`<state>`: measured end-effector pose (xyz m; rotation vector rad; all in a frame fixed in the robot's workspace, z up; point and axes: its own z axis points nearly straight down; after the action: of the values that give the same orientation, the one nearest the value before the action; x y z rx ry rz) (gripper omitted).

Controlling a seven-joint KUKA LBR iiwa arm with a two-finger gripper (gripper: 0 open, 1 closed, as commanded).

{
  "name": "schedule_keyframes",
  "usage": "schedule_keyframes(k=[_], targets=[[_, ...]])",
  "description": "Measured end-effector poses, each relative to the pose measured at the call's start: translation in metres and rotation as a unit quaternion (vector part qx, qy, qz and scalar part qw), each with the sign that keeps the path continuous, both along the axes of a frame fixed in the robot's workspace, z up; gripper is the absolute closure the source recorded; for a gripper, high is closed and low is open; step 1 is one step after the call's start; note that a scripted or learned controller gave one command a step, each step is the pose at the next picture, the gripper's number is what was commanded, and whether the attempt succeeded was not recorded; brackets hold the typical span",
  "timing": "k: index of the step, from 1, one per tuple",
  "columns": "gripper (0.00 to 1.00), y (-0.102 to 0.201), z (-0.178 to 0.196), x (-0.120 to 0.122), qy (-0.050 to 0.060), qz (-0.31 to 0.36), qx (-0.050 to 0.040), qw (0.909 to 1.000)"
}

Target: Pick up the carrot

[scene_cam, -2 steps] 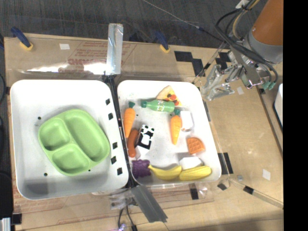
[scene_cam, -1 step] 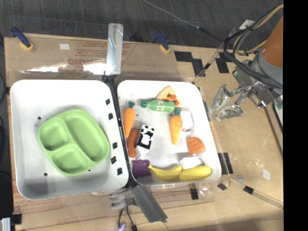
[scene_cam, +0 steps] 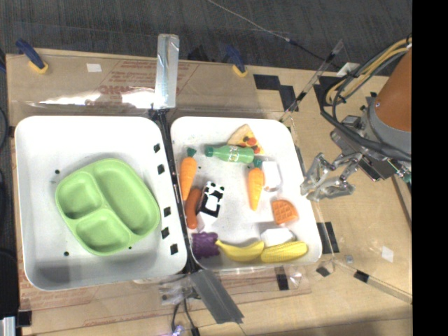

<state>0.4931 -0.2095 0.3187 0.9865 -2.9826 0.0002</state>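
Note:
Two carrots lie in the right bin (scene_cam: pixel 297 156). One carrot (scene_cam: pixel 255 186) sits near the middle with its green top pointing to the back. The other carrot (scene_cam: pixel 187 173) rests along the bin's left wall, above a brown sausage (scene_cam: pixel 192 208). My gripper (scene_cam: pixel 323 179) hangs outside the bin, just past its right wall, over the bench. Its fingers are open with nothing between them. It is about a hand's width to the right of the middle carrot.
The right bin also holds a green bottle (scene_cam: pixel 229 154), a pizza slice (scene_cam: pixel 245 137), a black-and-white toy (scene_cam: pixel 211 199), an orange-red piece (scene_cam: pixel 284 211), a banana (scene_cam: pixel 240 249), corn (scene_cam: pixel 283 250) and a purple item (scene_cam: pixel 205 243). In the left bin lies a green divided plate (scene_cam: pixel 106 205).

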Motion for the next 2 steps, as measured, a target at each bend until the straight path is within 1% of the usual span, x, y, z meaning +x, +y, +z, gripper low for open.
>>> schedule_keyframes(k=[1,2], targets=[[1.0,0.0009,0.0112,0.0016,-0.001,0.002,-0.0008,1.0],[1.0,-0.0001,0.0044,-0.0019,-0.001,0.139,-0.0004,0.9903]])
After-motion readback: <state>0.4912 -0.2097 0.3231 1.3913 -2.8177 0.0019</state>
